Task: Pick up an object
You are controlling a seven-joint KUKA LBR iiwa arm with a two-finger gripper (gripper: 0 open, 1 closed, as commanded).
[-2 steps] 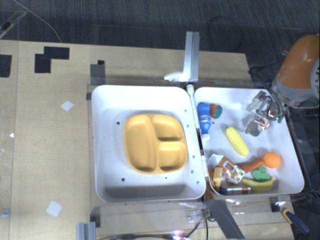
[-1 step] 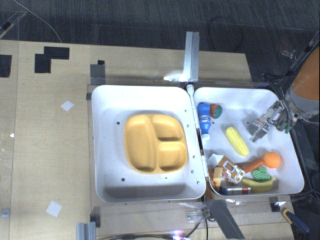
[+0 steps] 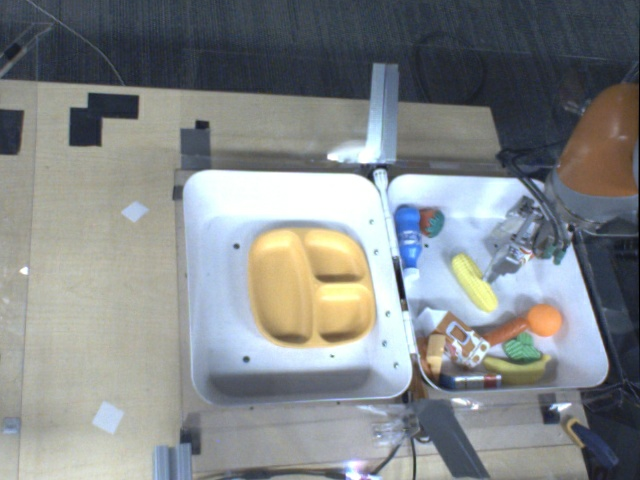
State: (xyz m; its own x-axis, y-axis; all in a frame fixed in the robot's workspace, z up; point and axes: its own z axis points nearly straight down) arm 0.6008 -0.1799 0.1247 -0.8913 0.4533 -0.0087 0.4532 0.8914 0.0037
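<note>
Gripper [image 3: 508, 256] hanging low over the right bin [image 3: 590, 308], just beside the corn cob [image 3: 473, 282]. Can't tell the jaw state, too blurry. Nothing visibly held. Yellow divided tray [image 3: 308, 285] sitting in the left bin [image 3: 215, 268].

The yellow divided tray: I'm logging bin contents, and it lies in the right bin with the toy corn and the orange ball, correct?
Not quite. The camera view shows the yellow divided tray in the left bin; the toy corn and orange ball lie in the right bin.
</note>
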